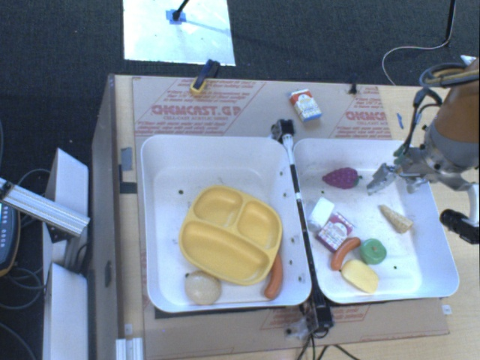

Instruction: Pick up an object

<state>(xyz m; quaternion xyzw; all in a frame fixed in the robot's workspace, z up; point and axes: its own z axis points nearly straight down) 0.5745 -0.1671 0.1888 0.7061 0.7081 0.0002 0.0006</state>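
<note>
My gripper [395, 180] hangs over the upper right part of the right bin [439, 272], fingers spread open with nothing between them. A purple berry-shaped toy [340, 177] lies just left of it, and a pale cone-shaped piece [395, 217] sits just below it. Lower in the same bin lie a white block [322, 210], a red and white packet [335, 231], an orange sausage [345, 252], a green round piece [373, 251] and a yellow piece [361, 275].
The left bin [169, 193] holds a yellow divided plate [231, 233], a second sausage [274, 276] and a beige round piece [202, 287]. A small red and white carton [305, 104] and a yellow-tipped tool [202, 77] lie on the board behind the bins.
</note>
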